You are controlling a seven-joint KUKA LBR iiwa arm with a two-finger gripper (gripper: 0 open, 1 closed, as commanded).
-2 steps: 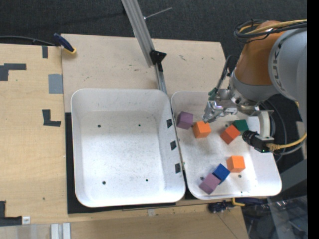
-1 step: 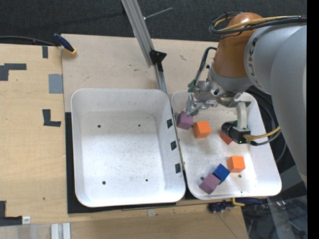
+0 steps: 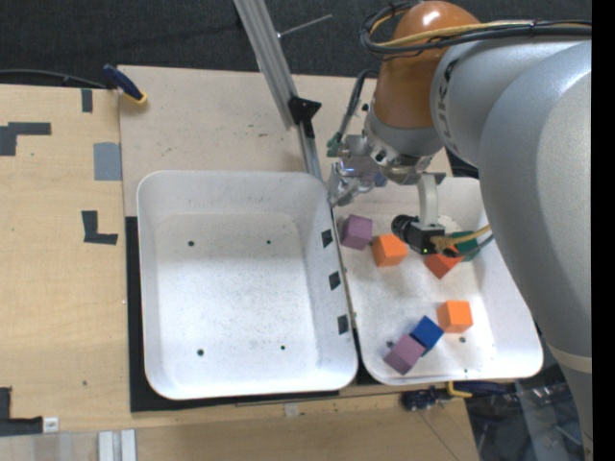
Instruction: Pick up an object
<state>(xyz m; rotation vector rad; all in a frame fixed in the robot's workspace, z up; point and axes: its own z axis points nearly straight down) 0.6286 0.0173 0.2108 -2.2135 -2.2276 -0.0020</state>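
1. Overhead, camera view: two shallow white bins sit side by side on the desk. The left bin holds no blocks; the right bin holds all the candidate objects.
2. Contents of the right bin: a purple block near the dividing rims, an orange block just beside it, a red block further right, and toward the near edge a second orange block, a blue block and a second purple block, the last two touching.
3. Arm: the grey arm with its orange band reaches in from the right. The end effector hangs at the far corner of the right bin, near the upper purple block but apart from it.
4. End effector state: its opening cannot be told at this scale and angle; no block is seen between its parts.
5. Progress, as a judgement: nothing is lifted, since every block lies on the bin floor. Descent, closure on a block and the lift all remain. The upper purple block looks the nearest target.
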